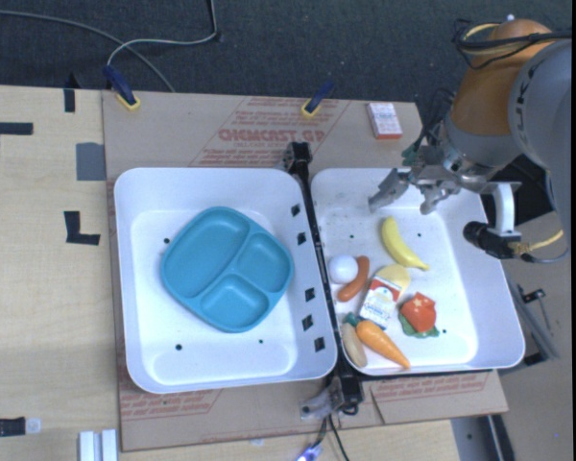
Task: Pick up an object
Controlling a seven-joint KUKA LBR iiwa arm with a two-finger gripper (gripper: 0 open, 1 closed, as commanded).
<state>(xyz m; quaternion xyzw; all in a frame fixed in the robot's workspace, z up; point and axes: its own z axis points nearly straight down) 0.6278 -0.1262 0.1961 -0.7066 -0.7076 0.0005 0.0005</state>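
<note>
Cardboard [269,137] under the bins carries red print, too blurred to read. Gripper [406,192] at 12 o'clock over the right bin [480,286], fingers spread apart, nothing between them. Banana [401,244] lies just below it at 6 o'clock. Small carton [378,305] has a red label, unreadable. Blue plate [228,268] fills the left bin [144,257]

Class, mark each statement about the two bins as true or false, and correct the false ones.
1. The blue plate lies in the left bin. True.
2. The banana lies on the plate. False: it lies in the right bin.
3. The pincer is above the right bin. True.
4. The pincer holds the carrot. False: the carrot lies in the bin.
5. A white ball touches the sausage. True.
</note>
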